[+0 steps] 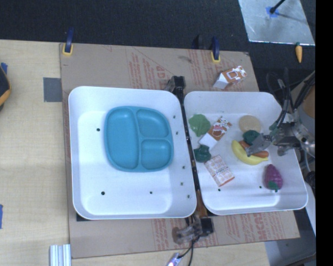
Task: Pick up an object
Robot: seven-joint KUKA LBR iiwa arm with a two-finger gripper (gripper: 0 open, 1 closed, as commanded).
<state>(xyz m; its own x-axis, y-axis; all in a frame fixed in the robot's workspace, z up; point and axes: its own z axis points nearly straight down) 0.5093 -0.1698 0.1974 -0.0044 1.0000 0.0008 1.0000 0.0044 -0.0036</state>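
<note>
The right bin (288, 201) holds several small items. A yellow banana (245, 154) lies near the middle right, with a dark green piece (250, 135) just above it and a tan round piece (248, 122) further back. My gripper (258, 144) hangs low over the banana's right end, reaching in from the right edge of the bin. A purple fruit with a green tip (272, 177) lies in front of the gripper. Nothing can be seen held in the gripper.
The right bin's left half holds a green leafy piece (198, 124), a red and white carton (219, 128), a white block (207, 141), a dark green lump (202, 154) and a flat packet (218, 170). A blue divided plate (139, 138) lies in the left bin (89, 198). A small carton (230, 77) sits behind the bins.
</note>
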